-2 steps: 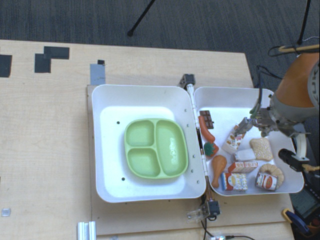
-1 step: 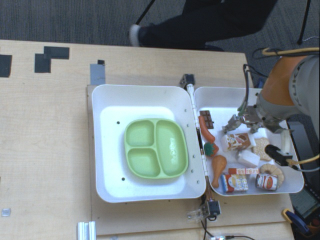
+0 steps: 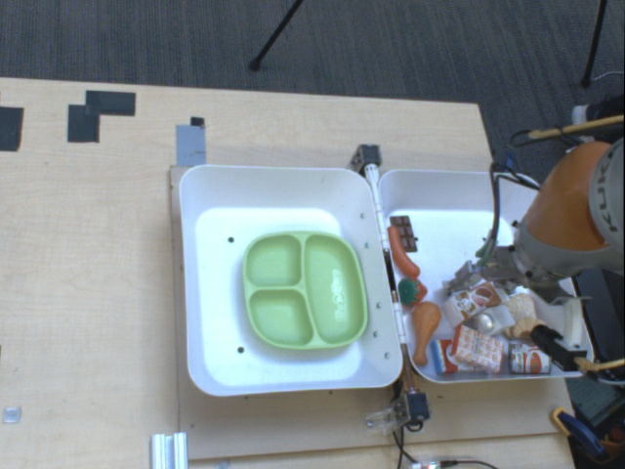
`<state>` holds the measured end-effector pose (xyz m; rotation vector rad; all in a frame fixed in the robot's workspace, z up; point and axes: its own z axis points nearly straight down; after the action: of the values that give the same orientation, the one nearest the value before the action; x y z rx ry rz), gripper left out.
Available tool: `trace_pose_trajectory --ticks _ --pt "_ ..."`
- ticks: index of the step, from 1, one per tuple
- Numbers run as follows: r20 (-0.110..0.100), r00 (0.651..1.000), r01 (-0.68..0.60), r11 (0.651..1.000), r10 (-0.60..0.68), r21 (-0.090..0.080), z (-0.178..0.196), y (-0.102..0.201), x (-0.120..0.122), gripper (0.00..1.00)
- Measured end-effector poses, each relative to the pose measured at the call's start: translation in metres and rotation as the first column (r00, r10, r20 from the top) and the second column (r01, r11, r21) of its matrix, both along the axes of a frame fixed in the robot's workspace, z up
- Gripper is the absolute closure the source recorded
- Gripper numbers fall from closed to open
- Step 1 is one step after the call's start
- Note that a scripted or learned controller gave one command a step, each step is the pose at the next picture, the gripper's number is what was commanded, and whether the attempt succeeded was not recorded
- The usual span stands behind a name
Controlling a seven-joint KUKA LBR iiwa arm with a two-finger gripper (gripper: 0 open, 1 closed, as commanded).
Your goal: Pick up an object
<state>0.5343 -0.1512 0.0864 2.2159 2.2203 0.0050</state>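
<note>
Your pincer (image 3: 485,283) sits low in the right bin (image 3: 439,208) among packets (image 3: 479,348) and a carrot (image 3: 424,322), its grip impossible to tell, while the green tray (image 3: 305,290) fills the left bin (image 3: 210,291).

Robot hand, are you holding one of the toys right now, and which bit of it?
It cannot be told. The gripper is down among the jumbled items in the right bin, but nothing shows clearly between its fingers.
</note>
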Motion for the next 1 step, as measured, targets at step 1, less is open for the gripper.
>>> trace_pose_trajectory --ticks 1 --pt "0.006 1.000 -0.001 1.000 0.001 -0.001 0.0117 0.0002 0.0024 1.00"
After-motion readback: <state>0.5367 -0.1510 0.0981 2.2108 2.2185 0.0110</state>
